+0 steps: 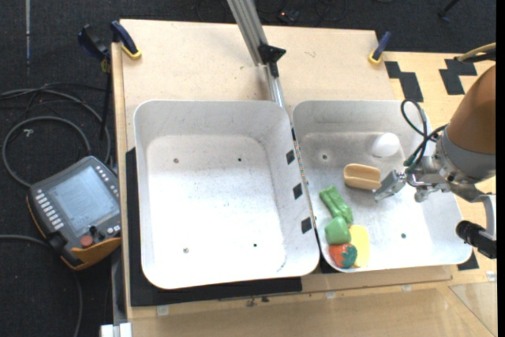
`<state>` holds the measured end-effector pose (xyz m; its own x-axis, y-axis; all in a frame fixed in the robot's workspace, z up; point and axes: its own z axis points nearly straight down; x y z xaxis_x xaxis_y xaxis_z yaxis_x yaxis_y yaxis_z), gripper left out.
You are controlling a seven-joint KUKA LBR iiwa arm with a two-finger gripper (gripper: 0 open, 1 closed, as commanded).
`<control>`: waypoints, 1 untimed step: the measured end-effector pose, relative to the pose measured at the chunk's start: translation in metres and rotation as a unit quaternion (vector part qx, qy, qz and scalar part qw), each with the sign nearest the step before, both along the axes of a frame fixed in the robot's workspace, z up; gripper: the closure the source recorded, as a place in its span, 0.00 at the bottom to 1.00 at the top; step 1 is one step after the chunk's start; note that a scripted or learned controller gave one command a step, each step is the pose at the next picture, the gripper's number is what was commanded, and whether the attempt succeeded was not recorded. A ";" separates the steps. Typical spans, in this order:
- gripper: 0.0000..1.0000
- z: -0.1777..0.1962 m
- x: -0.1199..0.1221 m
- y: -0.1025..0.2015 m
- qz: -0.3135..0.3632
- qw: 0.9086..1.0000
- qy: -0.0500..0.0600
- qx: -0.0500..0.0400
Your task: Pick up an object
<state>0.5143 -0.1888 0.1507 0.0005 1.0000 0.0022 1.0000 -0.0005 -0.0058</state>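
1. You are looking down on a pale wooden bench [205, 63] set on dark carpet, with cables and a teach pendant [75, 209] at the lower left of the frame; two shallow white bins sit side by side on it. The left bin [150, 122] has nothing in it worth reaching for. The right bin [335, 118] carries all the candidates.

2. The arm [477, 130] comes in from the right edge of the frame, and its gripper [388, 184] hangs low over the middle of the right bin.

3. I cannot tell from this angle whether the gripper is parted or closed; nothing shows between its tips, so treat it as holding nothing.

4. The relation that matters: the nearest thing is a tan, bun-like block [362, 176] lying just beside the gripper, directly to its left in the frame. Its long axis runs roughly left to right, tilted slightly down toward the right, so it points almost at the gripper.

5. A white ball [386, 144] sits just above the gripper, toward the bin's upper wall.

6. Farther off, at the lower left of the right bin, lie a green piece [334, 203], a second green piece [338, 230], a yellow piece [360, 237] and a red-orange piece [344, 254], all bunched against the rim.

7. My judgement: the tan block is your shortest move — a small shift left, closing across its short side.
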 end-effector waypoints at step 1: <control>0.00 -0.054 -0.001 0.001 0.000 1.000 0.000 0.000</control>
